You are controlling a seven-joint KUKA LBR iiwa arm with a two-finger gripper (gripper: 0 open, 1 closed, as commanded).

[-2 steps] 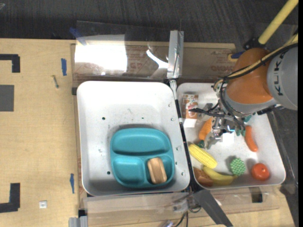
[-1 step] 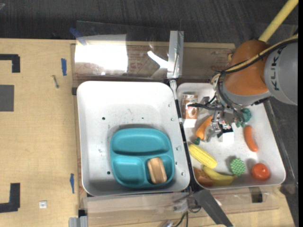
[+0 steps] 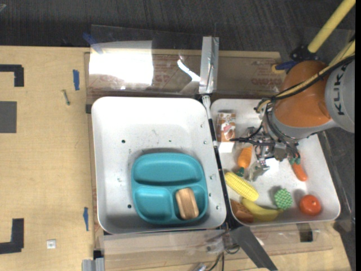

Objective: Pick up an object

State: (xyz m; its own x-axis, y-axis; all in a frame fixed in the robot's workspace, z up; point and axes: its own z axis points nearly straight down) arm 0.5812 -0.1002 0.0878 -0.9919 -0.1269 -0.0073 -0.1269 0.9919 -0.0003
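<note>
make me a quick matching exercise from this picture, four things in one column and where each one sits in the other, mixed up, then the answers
Things:
1. bread roll
2. corn cob
3. tomato
4. teal tray

Places:
A. right bin, near its front right corner
B. in the tray's front right compartment
C. on the floor of the left bin
D. right bin, just above the banana

Pairs: 1-B, 2-D, 3-A, 4-C
</note>
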